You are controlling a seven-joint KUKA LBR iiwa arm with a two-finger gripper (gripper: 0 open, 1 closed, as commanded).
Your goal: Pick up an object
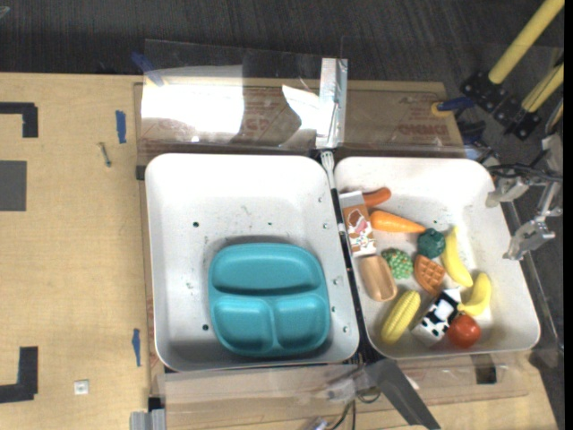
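Note:
The right white bin [466, 182] holds several toy foods: an orange carrot [397, 223], a brown-and-white carton [359, 231], a tan bun [378, 279], a dark green piece [432, 242], a yellow banana [457, 258], a black-and-white toy [437, 316] and a red tomato [464, 331]. My gripper [508, 218] hangs at this bin's right rim, above the wall. Its two grey fingers are spread apart, open, with nothing between them. The toys lie to its left and lower left, apart from it.
The left white bin [179, 204] holds a teal compartment tray [267, 298]. A clear plastic sheet and a taped divider [329, 101] stand behind the bins. Yellow-and-black bars [528, 34] cross the top right. Brown bench surface [63, 240] lies to the left.

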